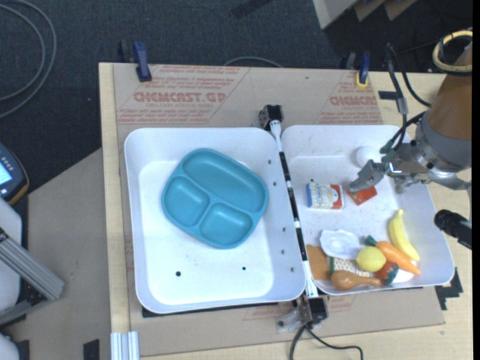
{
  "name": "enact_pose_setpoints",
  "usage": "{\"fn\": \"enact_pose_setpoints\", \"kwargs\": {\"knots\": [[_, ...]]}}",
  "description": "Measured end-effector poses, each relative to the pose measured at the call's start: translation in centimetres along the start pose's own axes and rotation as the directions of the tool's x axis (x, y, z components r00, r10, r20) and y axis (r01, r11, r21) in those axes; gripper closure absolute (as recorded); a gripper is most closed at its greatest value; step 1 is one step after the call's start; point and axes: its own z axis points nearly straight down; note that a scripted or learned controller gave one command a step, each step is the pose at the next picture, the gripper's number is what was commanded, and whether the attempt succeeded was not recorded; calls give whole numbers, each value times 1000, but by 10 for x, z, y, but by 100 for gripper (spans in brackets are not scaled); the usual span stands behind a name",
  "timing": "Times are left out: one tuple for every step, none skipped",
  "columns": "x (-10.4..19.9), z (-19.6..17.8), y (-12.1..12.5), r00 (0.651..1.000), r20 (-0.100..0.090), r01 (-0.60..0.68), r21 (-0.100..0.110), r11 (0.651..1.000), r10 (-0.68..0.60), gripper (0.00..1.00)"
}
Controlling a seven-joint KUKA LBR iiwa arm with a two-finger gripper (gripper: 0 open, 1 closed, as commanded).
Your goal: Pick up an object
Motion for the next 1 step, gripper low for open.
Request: {"fn": "enact_pose_setpoints", "kwargs": {"knots": [[-33,133,91,1000,4,2,-8,1000,-2,0]]}}
